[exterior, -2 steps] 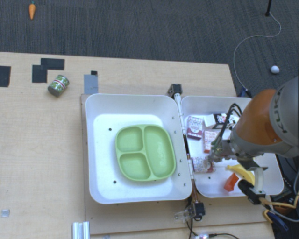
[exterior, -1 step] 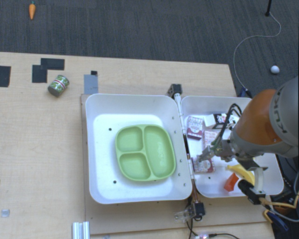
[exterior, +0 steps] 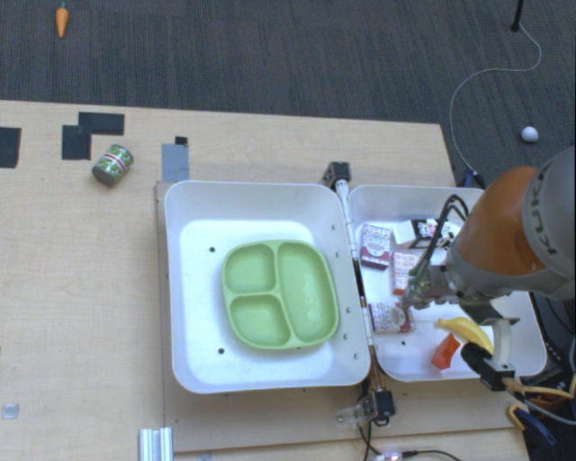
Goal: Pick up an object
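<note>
One claw [exterior: 417, 290], dark and partly hidden under the wrist, set low over the right bin [exterior: 531, 364], at about 9 o'clock from that bin's middle. Open or closed: cannot tell. Nothing is seen held in it.

Item 1: arm [exterior: 504, 236], grey with an orange band, entering from 3 o'clock and bent down toward 8 o'clock, its bulk covering the right bin's middle.

Item 2: three red-and-white packets, all lying flat in the right bin.
- Lower packet [exterior: 389, 318], just beside the claw at its 7 o'clock, near the wall shared with the other bin; roughly square, so no clear long axis.
- Middle packet [exterior: 404, 270], at the claw's 11 o'clock, long axis 12 to 6. Whether the claw touches it cannot be told.
- Upper packet [exterior: 375, 244], further toward 11 o'clock, long axis 12 to 6.

Item 3: banana [exterior: 466, 332], yellow, at 4 o'clock from the claw, long axis running 10 to 4 o'clock, partly under the arm.

Item 4: orange piece [exterior: 444, 353], just beside the banana at its 7 o'clock, long axis about 1 to 7.

Item 5: left bin [exterior: 184, 297], holding a green divided plate [exterior: 279, 294] with three compartments, well apart from the claw at 9 o'clock.

Item 6: bench [exterior: 72, 297], pale wood, bearing a green can [exterior: 112, 166] on its side toward 10 o'clock.

Item 7: floor [exterior: 270, 54], dark carpet, with a small carrot [exterior: 61, 20] and a white ball [exterior: 530, 134].
</note>
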`<action>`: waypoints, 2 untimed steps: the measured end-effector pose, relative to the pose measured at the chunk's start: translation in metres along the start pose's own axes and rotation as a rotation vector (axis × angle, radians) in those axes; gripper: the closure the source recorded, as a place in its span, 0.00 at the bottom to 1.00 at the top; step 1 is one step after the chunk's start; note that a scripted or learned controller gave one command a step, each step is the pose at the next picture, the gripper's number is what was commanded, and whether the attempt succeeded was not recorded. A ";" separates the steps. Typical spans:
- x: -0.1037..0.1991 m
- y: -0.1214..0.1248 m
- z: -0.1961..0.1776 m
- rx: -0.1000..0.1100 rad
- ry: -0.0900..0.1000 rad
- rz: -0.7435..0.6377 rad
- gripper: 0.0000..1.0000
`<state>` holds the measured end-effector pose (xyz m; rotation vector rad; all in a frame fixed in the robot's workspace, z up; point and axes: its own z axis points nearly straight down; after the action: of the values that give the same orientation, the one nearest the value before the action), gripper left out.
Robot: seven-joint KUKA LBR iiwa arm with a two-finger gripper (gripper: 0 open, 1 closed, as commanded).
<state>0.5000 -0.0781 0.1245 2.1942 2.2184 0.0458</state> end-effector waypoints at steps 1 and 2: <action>0.000 0.000 0.000 0.000 0.000 0.001 0.00; -0.007 -0.008 0.034 0.018 0.000 0.007 0.00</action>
<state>0.4933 -0.0852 0.0906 2.2103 2.2200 0.0261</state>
